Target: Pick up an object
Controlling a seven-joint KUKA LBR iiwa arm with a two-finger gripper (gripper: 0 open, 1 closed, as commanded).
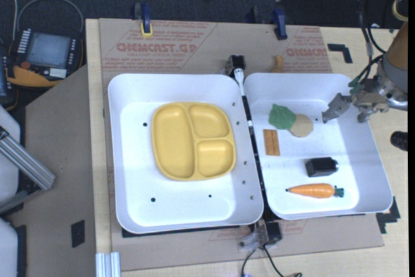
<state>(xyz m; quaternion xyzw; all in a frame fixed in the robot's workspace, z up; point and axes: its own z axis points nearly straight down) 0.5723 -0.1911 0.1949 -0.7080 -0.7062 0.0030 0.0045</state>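
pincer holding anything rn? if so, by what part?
Nothing held. The pincer hangs over the right bin's far right side, with nothing between its fingers; the nearest items, a green piece and tan disc, lie apart.

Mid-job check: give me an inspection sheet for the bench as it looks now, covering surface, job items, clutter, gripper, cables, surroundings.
Surface: brown board bearing two white bins, left bin and right bin, side by side.
Job's things: right bin holds a green item touching a beige disc, a brown block, a black block and a toy carrot.
Clutter: yellow divided tray in the left bin.
Gripper: gripper over the right bin's right side, holding nothing visible.
Cables: dark cables by the arm; a cable at the front edge.
Surroundings: handheld screen unit on dark floor; blue clamps at the board's far edge.
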